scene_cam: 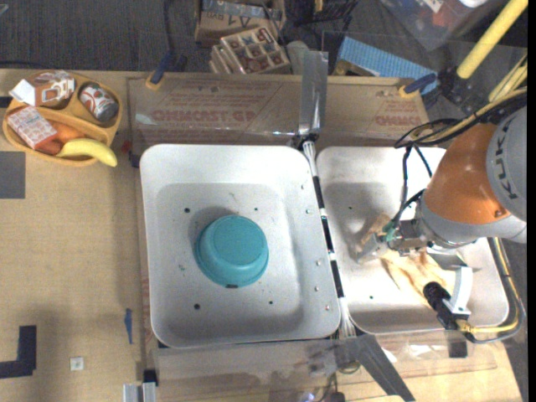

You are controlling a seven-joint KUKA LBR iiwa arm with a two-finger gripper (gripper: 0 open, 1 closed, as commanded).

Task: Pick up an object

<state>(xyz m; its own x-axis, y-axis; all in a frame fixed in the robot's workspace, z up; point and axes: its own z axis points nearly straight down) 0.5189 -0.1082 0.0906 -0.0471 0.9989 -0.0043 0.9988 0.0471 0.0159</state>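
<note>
A teal bowl (233,249) sits upside down mid-floor in the left bin (159,174) — likely light, rigid plastic, slick on its dome, best pinched at the rim. In the right bin (352,166) the gripper (373,239) hangs low — whether its jaws are parted I cannot tell.

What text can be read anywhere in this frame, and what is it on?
"KU", cut off at the frame edge: on the arm.
Red print on the cardboard behind the bins: too blurred to read.
Labels on the boxes at the top and the packets in the yellow tray: too small.
</note>
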